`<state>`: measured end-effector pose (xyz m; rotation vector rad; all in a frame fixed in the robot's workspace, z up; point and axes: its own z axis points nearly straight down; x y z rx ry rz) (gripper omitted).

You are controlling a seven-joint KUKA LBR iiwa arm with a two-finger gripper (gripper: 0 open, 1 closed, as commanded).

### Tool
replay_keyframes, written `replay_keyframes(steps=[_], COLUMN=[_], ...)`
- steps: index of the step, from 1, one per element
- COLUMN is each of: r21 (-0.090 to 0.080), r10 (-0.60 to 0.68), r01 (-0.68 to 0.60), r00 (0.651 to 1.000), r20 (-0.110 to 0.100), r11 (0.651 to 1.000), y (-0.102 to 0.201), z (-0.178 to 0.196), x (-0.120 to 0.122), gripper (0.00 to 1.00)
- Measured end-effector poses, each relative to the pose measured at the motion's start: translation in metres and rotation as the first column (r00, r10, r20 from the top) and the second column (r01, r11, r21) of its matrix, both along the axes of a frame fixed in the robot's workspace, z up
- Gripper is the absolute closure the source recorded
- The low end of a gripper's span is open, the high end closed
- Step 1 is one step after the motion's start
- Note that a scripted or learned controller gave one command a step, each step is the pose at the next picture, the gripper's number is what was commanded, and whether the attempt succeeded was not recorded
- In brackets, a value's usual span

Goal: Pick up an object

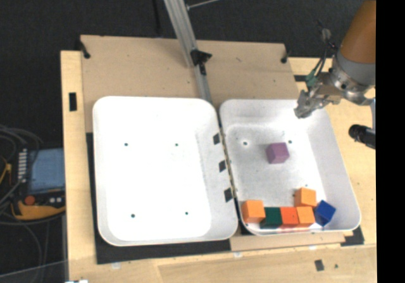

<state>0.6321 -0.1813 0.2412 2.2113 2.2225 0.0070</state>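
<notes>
My hand [304, 109] over far right corner of right bin [338, 161], above rim; nothing seen between fingers, cannot tell if apart or together. Purple cube [276, 152] alone mid-bin, well apart from rest. Cluster along near wall: orange cubes [254, 209], green cube [273, 217], blue cube [324, 212], packed touching. Left bin [107, 168] on counter [73, 85] beside. Step, my read: approach, no pick yet. Next move: shift toward purple cube, centre over it, descend; lone block likely easier than crowded row.
</notes>
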Motion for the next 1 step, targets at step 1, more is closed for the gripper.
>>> replay_keyframes(steps=[1], r21=[0.001], r10=[0.003], r01=[-0.003], r00=[1.0], r20=[-0.003], r11=[1.0], y=[-0.0009], z=[0.0193], x=[0.0009], gripper=[1.0])
